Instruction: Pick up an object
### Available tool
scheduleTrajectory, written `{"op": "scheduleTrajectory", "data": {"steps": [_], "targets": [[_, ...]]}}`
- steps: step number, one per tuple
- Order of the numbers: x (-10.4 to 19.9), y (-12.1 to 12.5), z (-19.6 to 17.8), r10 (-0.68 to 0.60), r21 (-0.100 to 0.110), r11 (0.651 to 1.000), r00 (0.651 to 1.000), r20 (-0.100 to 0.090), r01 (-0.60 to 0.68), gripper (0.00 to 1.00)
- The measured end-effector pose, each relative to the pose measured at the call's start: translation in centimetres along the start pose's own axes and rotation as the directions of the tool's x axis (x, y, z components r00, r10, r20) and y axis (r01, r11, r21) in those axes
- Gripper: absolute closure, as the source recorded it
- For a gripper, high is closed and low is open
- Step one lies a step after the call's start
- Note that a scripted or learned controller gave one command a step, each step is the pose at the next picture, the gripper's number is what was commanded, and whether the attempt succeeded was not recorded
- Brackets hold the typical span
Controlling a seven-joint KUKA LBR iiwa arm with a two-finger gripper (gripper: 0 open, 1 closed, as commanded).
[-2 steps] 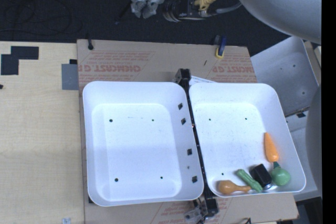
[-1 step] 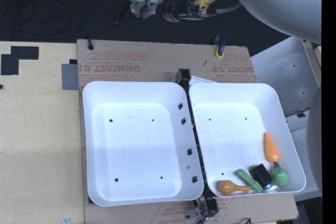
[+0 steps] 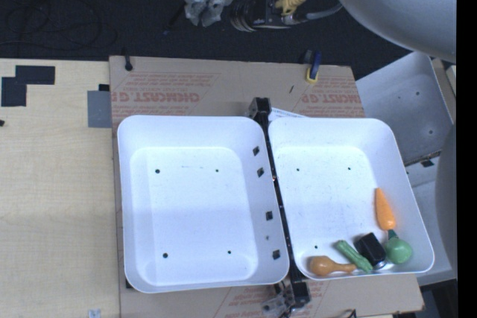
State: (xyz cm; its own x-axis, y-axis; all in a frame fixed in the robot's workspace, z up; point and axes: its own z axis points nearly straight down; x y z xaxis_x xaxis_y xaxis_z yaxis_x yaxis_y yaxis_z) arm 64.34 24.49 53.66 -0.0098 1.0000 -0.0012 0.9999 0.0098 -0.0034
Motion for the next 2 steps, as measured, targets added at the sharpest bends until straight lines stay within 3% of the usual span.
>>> {"op": "scheduleTrajectory", "data": {"steps": [2], "targets": [[-6.5,0.0,0.0,0.012,0.003,1.000,1.000,0.000,-0.012,1.00]]}}
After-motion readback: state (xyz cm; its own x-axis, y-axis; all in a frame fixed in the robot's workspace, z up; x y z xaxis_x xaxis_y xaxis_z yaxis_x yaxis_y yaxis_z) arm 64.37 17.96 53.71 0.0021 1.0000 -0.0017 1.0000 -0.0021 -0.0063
